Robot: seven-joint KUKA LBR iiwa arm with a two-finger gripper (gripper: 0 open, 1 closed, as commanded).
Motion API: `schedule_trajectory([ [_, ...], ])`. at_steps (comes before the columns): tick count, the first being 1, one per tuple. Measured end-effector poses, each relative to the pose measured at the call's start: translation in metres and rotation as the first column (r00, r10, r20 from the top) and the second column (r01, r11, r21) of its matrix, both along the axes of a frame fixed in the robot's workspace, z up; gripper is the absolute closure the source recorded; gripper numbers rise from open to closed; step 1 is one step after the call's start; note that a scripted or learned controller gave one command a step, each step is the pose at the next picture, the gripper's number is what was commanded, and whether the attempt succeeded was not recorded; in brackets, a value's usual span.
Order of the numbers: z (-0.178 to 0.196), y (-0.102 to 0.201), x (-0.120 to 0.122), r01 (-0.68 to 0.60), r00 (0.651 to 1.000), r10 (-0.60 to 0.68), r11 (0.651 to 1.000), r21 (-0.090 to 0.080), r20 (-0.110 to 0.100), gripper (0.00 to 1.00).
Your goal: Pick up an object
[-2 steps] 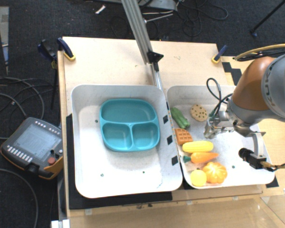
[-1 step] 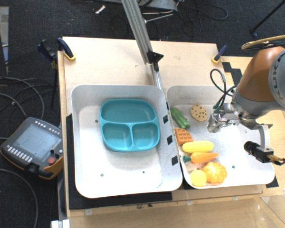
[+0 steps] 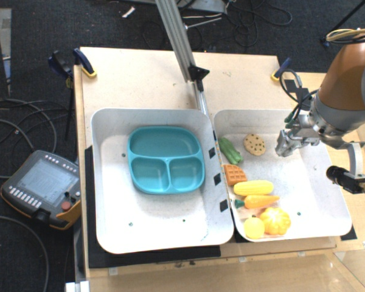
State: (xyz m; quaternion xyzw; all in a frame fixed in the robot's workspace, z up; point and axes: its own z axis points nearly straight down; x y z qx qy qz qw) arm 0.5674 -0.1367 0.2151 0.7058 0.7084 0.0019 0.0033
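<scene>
Cookie (image 3: 253, 143): we are seeing it lying just left of the jaws (image 3: 284, 147).
Jaws: we are unable to tell their state.

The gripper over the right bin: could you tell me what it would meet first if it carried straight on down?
Probably bare bin floor. The gripper hangs just right of the cookie; depth is unclear.

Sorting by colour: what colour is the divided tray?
Teal tray, seen in the camera view, in the left bin.
</scene>
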Motion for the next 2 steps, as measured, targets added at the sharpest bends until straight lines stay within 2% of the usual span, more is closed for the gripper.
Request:
schedule_trajectory([
  [1, 0.028, 0.000, 0.001, 0.000, 1.000, 0.000, 1.000, 0.001, -0.003, 1.00],
  [2, 0.037, 0.055, -0.007, -0.005, 1.000, 0.005, 1.000, 0.004, -0.007, 1.00],
])
